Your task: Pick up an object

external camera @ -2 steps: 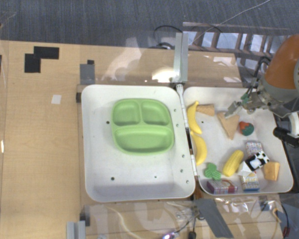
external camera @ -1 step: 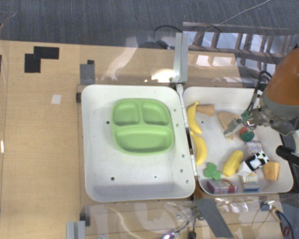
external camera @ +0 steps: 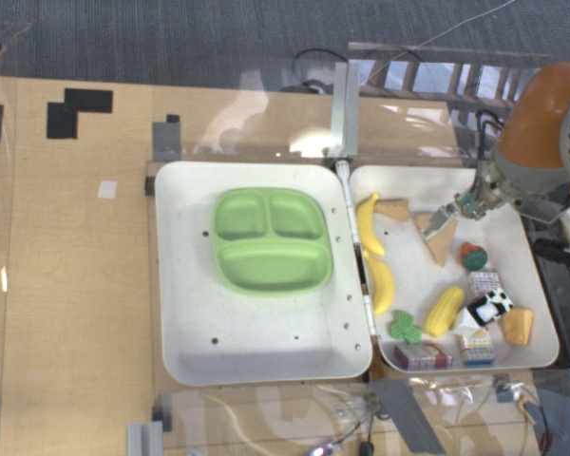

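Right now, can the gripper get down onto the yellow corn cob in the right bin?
Probably yes. The yellow corn cob lies exposed from above, though the green toy and black-and-white block sit close. The gripper hovers further back over the tan wedge.

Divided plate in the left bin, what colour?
Light green; the divided plate shows plainly in the camera view.

— What do you see in your right bin?
— Two yellow bananas end to end along its left wall, a corn cob lying tilted near the front, a tan wedge just beside the pincer.
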`<state>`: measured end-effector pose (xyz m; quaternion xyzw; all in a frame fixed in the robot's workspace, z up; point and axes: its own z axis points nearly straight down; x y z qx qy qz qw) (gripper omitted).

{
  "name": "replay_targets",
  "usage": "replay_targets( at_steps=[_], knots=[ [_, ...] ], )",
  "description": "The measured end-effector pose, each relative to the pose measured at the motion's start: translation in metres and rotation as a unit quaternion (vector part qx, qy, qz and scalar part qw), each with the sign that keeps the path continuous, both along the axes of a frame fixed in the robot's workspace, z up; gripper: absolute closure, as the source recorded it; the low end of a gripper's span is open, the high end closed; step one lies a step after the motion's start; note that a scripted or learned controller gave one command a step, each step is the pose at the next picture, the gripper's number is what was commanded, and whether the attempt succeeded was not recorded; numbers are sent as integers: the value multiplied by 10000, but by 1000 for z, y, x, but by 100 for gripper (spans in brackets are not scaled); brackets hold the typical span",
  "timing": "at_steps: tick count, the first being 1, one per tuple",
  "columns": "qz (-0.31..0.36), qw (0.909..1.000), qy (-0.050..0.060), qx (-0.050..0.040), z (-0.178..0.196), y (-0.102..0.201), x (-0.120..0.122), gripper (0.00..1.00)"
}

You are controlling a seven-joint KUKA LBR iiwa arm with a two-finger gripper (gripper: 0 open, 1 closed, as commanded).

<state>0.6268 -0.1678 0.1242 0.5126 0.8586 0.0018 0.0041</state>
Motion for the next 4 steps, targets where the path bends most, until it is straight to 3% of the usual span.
replay_targets(
  at_steps=[1, 2, 3, 4],
  knots=[
    [-721, 9974, 30, 7, -34, 3, 44, 0],
    [-409, 9992, -11, 4, 34, 35, 17, 0],
    [-688, 9976, -86, -5, -28, 18, -2, 0],
    [-1004, 9949, -102, -14, -27, -30, -6, 0]
  ],
)
